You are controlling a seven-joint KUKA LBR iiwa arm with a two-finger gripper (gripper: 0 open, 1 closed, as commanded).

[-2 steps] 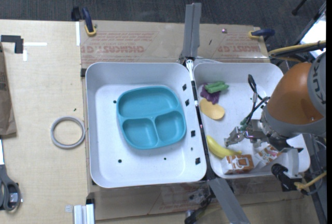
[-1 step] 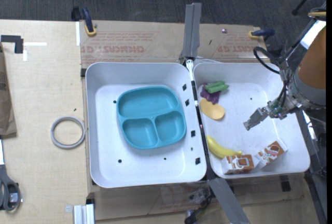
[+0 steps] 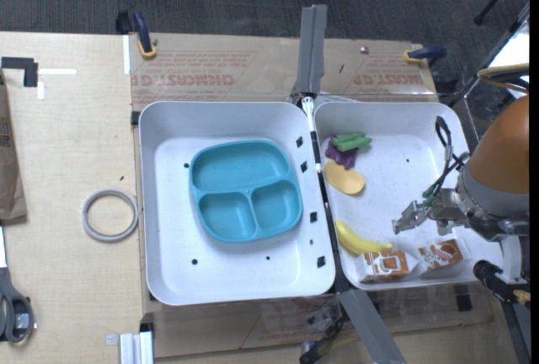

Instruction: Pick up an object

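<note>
My gripper [image 3: 414, 217] hangs over the right bin [image 3: 396, 143], above its bare floor near the front right, with nothing between its fingers. A yellow banana [image 3: 360, 239] lies to the gripper's lower left. Two small orange and white cartons [image 3: 387, 265] [image 3: 440, 254] rest along the bin's front wall. Near the bin's back left lie a green vegetable [image 3: 350, 141], a purple toy [image 3: 339, 155] and a yellow flat piece [image 3: 344, 179].
The left bin [image 3: 168, 211] holds a blue divided plate [image 3: 246, 190]. A grey ring [image 3: 110, 214] lies on the bench to the left. A black cable [image 3: 442, 135] hangs over the right bin's back right. A grey divider post [image 3: 311, 50] stands between the bins.
</note>
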